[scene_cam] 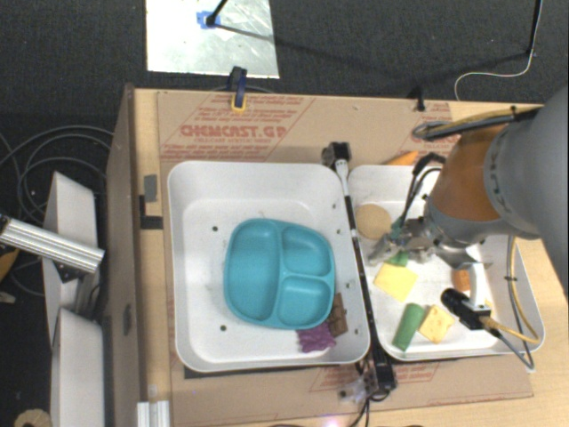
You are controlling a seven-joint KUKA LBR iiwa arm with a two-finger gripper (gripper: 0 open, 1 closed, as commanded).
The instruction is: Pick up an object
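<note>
I cannot tell how the gripper (pixel 397 241) stands; it sits low in the right bin (pixel 518 278), just above a yellow block (pixel 396 280) and beside a tan round piece (pixel 372 219). Nearer the front rim lie a green cylinder (pixel 409 325) and a yellow wedge (pixel 436 325). In the left bin (pixel 197 238) rest a blue divided plate (pixel 279 272), a purple lump (pixel 312 339) and a brown piece (pixel 339 318).

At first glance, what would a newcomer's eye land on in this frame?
Probably the big teal divided plate lying in the left bin, with a purple item at its lower edge. Next, the grey and orange arm reaching from the right over the right bin, above a yellow block and a green piece.
</note>
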